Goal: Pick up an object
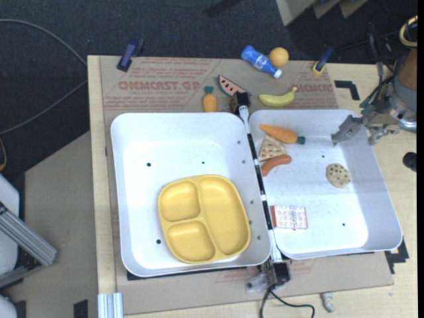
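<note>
nearest the camera, a yellow divided plate (204,217) is seen in the left bin (132,138), and a red-and-white packet (289,217) lies low in the right bin (371,204). further in, a cookie (338,175) rests alone on bare white floor; it is judged the likeliest pick. the end effector (360,126) is held over the bin's far right rim, fingers spread apart and gripping nothing, so the cookie lies nearer the camera and slightly left of it. a sausage (275,164), cracker (270,149) and carrot (280,134) are clustered further left, the carrot's long axis running left-right.
</note>
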Tool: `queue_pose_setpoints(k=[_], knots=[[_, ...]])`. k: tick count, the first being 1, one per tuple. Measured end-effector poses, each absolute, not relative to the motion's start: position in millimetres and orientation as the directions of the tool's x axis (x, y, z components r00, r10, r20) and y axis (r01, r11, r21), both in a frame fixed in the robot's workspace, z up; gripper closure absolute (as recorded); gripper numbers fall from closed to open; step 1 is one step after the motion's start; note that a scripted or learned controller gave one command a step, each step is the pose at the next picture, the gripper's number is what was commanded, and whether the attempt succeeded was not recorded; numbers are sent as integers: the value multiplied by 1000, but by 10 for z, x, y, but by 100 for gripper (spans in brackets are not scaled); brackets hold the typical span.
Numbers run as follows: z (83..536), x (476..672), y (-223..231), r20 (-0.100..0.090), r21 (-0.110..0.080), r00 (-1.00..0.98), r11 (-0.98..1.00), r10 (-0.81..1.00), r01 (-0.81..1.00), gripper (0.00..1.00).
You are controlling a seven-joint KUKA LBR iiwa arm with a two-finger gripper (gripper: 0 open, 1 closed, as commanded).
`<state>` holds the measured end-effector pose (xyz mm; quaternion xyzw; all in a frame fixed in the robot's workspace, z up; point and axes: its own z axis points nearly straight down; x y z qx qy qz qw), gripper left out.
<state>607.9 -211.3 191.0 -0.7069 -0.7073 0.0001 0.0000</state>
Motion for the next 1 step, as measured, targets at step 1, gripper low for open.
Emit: queue_pose_setpoints(k=[1], knots=[[1859,6464,-1585,1,3,-3,3,1000,1000,0]])
